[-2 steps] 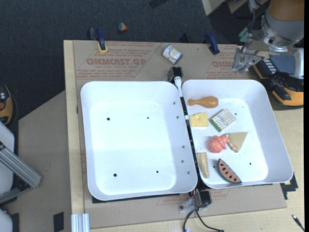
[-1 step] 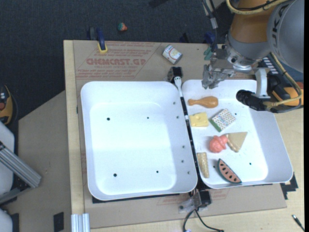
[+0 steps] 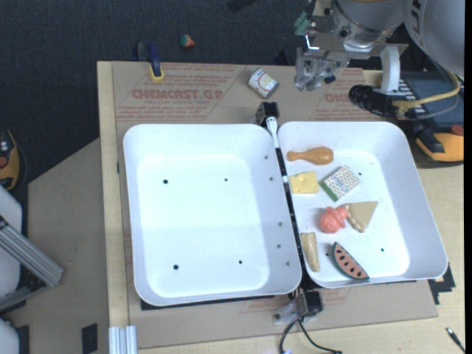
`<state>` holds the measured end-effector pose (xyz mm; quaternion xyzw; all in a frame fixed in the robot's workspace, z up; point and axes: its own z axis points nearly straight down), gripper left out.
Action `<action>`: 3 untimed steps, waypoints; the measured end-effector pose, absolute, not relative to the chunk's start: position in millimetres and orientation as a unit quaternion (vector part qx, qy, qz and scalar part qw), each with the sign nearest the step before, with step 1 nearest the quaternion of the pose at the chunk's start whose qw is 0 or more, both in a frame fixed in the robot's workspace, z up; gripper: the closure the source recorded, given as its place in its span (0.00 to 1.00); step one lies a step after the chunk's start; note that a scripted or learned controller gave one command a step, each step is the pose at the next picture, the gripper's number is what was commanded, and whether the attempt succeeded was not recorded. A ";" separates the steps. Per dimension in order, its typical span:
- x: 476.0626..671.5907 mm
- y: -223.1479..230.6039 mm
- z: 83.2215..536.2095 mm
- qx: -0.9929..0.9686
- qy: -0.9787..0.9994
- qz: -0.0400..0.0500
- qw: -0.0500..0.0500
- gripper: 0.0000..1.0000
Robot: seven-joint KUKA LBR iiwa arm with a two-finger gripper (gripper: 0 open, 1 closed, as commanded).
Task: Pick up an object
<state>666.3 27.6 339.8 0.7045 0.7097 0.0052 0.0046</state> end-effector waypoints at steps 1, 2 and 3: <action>643.5 95.1 283.9 0.705 0.710 -0.002 -0.003 1.00; 667.2 181.1 364.8 0.704 0.710 0.006 0.002 1.00; 666.4 90.8 440.7 0.710 0.704 0.003 0.004 1.00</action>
